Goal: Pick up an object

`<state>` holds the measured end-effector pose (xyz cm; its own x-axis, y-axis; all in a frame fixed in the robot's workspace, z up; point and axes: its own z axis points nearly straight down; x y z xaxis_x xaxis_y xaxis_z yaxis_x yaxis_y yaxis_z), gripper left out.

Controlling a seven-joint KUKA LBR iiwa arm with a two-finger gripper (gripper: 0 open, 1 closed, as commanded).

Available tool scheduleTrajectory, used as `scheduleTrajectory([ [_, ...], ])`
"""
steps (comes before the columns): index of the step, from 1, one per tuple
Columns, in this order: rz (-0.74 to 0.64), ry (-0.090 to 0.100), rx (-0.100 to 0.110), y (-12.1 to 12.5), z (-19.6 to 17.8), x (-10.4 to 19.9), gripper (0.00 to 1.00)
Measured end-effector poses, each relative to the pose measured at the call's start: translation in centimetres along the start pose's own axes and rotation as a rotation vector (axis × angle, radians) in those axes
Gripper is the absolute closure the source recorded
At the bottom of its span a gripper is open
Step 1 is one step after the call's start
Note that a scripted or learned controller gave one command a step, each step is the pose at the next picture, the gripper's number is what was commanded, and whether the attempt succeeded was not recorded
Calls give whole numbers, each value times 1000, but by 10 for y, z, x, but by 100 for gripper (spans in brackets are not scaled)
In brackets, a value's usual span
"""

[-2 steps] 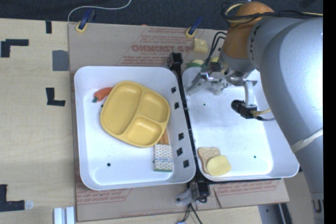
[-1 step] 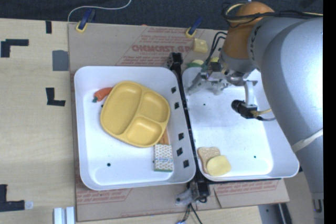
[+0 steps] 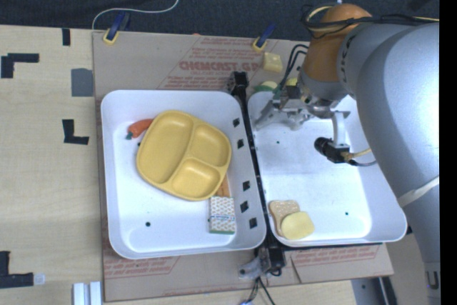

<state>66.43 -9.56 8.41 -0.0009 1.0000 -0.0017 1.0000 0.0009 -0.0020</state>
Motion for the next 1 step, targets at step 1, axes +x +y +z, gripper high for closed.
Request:
scheduleTrajectory([
  [1,2,0,-2,-12,-1,-34,0],
])
